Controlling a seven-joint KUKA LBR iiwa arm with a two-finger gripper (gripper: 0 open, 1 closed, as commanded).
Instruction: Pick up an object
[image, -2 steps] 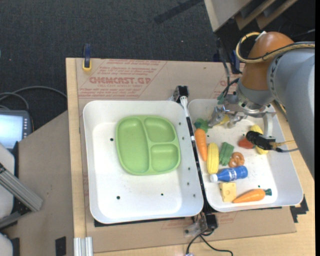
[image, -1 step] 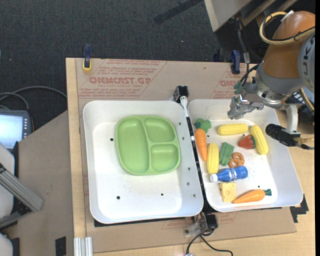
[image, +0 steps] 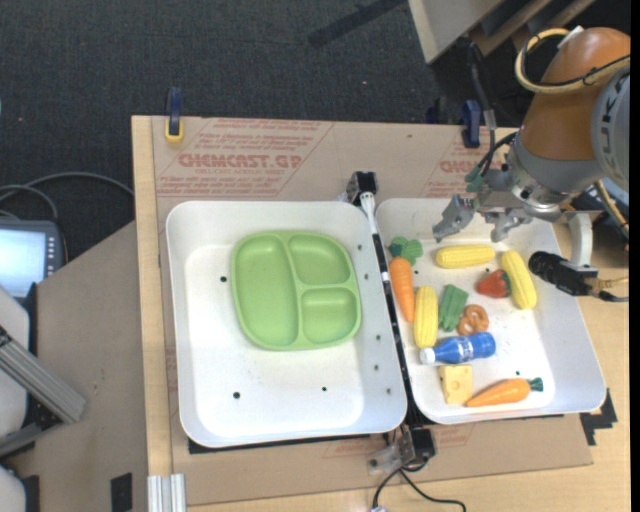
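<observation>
My gripper (image: 478, 218) hangs spread and released over the far end of the right bin (image: 575, 340), nothing between its fingers. Just below it lies a corn cob (image: 464, 257); around that sit two more corn cobs, two carrots, a blue bottle (image: 459, 349) and cheese. The left bin (image: 200, 380) carries a green divided plate (image: 297, 288)

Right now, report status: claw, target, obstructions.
Claw open, hovering over right bin's far end, holding nothing. Nearest toy: corn cob lying just below it. Carrot and other toys crowd the bin; green tray in left bin.
</observation>
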